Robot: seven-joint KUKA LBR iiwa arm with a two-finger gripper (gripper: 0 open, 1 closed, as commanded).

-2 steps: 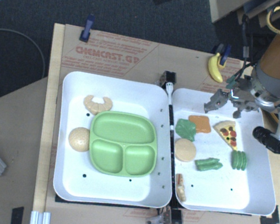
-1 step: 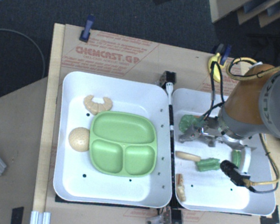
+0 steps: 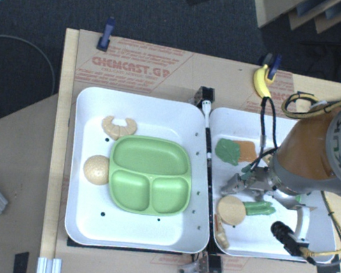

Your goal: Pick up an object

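Two shallow white bins sit side by side on the surface. The left bin (image 3: 81,169) holds a green divided tray (image 3: 150,174), with a tan croissant-shaped piece (image 3: 118,127) above its upper left corner and a round beige ball (image 3: 96,169) just beside its left edge. The right bin (image 3: 327,246) holds a green leafy piece (image 3: 227,150) touching an orange slab (image 3: 246,149), a round tan disc (image 3: 231,209) and a green pod (image 3: 258,209). The end effector (image 3: 245,183) hangs low over the right bin, between the leafy piece and the disc; its state cannot be told.
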